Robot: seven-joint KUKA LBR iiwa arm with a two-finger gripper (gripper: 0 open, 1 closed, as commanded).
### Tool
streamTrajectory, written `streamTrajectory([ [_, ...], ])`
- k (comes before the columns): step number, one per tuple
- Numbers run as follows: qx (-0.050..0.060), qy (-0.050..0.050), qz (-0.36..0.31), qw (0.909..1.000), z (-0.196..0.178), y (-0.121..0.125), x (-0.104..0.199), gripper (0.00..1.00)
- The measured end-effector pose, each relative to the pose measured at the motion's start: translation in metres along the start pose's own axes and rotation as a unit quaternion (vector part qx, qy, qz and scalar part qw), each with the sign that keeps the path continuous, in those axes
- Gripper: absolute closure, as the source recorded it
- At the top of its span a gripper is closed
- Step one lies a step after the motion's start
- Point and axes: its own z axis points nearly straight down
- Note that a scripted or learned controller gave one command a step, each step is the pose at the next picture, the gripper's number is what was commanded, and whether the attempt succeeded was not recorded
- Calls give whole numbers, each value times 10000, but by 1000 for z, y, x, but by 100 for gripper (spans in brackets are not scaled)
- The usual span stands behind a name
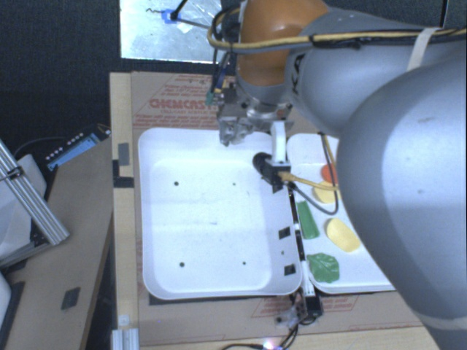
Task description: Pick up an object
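My gripper: hung over the far edge of the left bin; I could not tell how it stood.
My arm: covered most of the right bin.
Objects: a green strip, a yellow piece, a green lump and an orange piece lay in the right bin, apart from my gripper.

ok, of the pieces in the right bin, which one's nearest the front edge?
The crumpled green lump, at the front of the right bin. The yellow oval piece and the long green strip lie further back, the orange one furthest.
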Motion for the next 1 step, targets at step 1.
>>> streamTrajectory([
  [1, -21, 12, -5, 10000, -9, 21, 53, 100],
])
